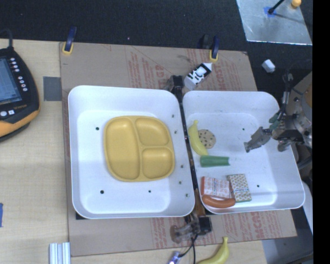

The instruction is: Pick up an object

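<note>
gripper [257,141] over right bin [264,100], seemingly empty; green block [214,160] just left.

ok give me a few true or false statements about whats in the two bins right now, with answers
1. The yellow divided tray lies in the left bin. True.
2. The banana in the right bin lies against the cookie. True.
3. The green piece is inside the yellow divided tray. False: it lies in the right bin, below the cookie.
4. The claw is over the left bin. False: it is over the right bin, right of the items.
5. The hot dog lies at the right bin's near edge, below the two small packets. True.
6. The claw touches the banana. False: white bin floor separates them.
</note>
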Available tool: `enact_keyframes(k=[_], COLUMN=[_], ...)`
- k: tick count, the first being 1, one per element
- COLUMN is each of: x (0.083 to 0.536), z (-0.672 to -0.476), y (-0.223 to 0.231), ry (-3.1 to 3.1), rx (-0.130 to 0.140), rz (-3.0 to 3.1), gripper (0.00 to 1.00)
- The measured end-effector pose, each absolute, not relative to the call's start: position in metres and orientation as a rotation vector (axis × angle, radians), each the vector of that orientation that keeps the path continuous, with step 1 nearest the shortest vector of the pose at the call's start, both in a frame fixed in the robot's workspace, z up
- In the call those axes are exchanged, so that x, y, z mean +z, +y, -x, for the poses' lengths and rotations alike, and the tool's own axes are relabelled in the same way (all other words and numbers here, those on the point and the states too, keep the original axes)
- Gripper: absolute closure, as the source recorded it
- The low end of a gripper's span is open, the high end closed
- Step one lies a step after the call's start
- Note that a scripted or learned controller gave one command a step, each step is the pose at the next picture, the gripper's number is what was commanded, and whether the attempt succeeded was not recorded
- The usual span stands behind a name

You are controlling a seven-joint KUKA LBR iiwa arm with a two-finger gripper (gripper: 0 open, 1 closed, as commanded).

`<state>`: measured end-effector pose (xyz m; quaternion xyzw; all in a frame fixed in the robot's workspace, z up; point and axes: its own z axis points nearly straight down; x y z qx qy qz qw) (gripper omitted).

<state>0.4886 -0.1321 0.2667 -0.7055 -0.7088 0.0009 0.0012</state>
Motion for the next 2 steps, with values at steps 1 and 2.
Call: enact_keyframes(k=[1,2], x=[0.163,0.091], z=[-0.521,-0.559], y=[-0.104,-0.177], ry=[-2.225,-2.224], rx=[0.007,0.006], rz=[2.213,2.216], gripper=[0.00,0.00])
